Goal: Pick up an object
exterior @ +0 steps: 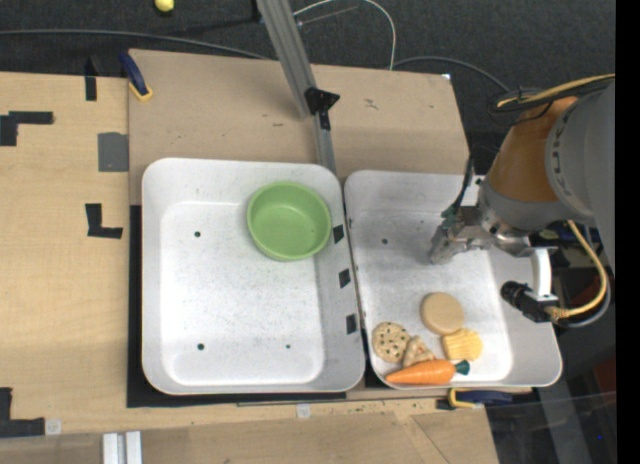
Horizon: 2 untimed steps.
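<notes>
- No brand, label or readable writing shows on anything.
- Nearest the camera, in the right bin (520, 357), a smooth orange carrot (425, 373) lies along the near wall.
- Just behind it sit a speckled round cookie (389, 340), a ridged yellow piece (462, 345) and a tan oval disc (442, 312), clustered close together.
- Farther back in that bin, the gripper (446, 244) hangs low over bare speckled floor, well apart from the food; whether its jaws are apart or closed cannot be told.
- The left bin (175, 282), shallow, white and flecked, holds a round green bowl (289, 220) by its far right corner.
</notes>
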### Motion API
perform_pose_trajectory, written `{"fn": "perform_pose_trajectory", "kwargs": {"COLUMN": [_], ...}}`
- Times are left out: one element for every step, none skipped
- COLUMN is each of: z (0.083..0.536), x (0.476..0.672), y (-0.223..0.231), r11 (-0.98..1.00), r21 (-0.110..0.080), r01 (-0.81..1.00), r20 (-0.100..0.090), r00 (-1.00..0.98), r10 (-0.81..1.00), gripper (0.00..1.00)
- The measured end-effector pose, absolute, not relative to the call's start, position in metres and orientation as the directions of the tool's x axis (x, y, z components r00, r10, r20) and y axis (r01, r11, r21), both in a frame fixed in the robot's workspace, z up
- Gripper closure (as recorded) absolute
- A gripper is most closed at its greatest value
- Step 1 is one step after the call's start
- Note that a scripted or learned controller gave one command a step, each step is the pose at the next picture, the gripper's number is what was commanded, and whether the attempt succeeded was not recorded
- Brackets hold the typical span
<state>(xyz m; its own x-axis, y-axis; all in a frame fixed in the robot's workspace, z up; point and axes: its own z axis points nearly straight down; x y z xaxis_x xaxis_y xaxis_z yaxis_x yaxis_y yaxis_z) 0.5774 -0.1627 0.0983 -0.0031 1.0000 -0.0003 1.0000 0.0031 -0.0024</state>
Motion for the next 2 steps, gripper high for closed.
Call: {"fn": "perform_pose_trajectory", "kwargs": {"z": [0.147,0.21], "x": [0.583,0.584], "y": [-0.171,-0.175], "r11": [0.0,0.001], "r21": [0.003,0.005], "r01": [1.0,1.0], "r20": [-0.001,-0.002], "r00": [0.0,-0.001], "r10": [1.0,1.0], "gripper": [1.0,1.0]}}
